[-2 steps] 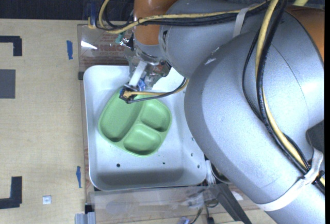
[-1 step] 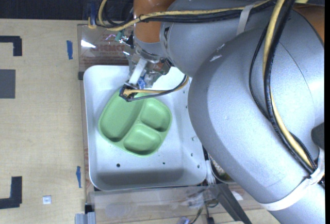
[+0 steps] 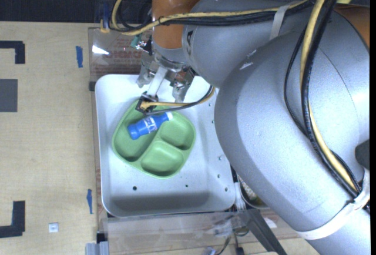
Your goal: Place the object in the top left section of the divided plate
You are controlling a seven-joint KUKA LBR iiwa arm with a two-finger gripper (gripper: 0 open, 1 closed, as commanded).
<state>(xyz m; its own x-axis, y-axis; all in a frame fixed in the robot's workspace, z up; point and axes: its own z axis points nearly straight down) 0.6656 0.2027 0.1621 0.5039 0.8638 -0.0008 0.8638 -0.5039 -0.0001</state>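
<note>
A green divided plate (image 3: 176, 165) lies in the white bin (image 3: 123, 189). A blue bottle-shaped object (image 3: 147, 126) with a pale cap end lies on its side in the plate's upper left section, its cap end pointing toward the middle ridge. My gripper (image 3: 163, 93) hangs just above the plate's far edge, up and to the right of the blue object. Its two pale fingers (image 3: 149, 80) stand apart, open, with nothing between them. The object rests on the plate, apart from the fingers.
The big grey arm covers the right side of the view and the bin's right part. A clear plastic piece (image 3: 114, 51) sits behind the bin. The wooden bench (image 3: 47, 130) with black and blue marks spreads to the left.
</note>
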